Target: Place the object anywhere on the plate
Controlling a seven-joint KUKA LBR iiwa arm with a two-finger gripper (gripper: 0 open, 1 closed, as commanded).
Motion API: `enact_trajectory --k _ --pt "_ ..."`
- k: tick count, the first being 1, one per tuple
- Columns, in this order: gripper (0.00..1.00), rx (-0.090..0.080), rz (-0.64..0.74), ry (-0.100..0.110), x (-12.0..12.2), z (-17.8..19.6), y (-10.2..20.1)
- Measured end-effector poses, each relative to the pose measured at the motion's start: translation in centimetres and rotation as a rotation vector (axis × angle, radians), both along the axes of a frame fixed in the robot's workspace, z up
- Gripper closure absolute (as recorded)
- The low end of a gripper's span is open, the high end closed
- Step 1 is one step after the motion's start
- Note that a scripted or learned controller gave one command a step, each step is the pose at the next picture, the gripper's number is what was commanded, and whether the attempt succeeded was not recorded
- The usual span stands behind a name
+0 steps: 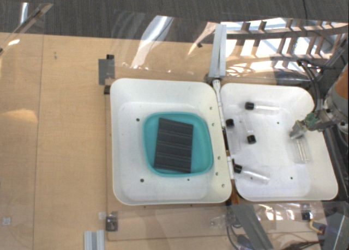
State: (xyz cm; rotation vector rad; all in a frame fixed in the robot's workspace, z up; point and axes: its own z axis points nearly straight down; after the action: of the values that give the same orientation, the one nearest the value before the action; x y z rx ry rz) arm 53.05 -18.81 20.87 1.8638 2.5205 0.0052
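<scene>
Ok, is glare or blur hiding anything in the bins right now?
Camera view: sunlight streaks and reflections wash the bench behind the right bin; the clear tubes nearly vanish against white; the gripper is soft-edged; the dark object on the teal plate in the left bin reads sharply.

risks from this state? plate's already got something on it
1. The dark ribbed block covers most of the teal plate, so little bare plate is left; a new item may land on the block and slide off.
2. The clear tubes in the right bin are nearly see-through against white, so a grasp may miss.
3. The gripper sits near the bin's right side, close to the wall.
</scene>
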Motion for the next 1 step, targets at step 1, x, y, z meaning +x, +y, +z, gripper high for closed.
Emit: enact_trajectory --k 1 --pt "1.00 0.000 0.100 0.000 1.75 -1.58 8.18"
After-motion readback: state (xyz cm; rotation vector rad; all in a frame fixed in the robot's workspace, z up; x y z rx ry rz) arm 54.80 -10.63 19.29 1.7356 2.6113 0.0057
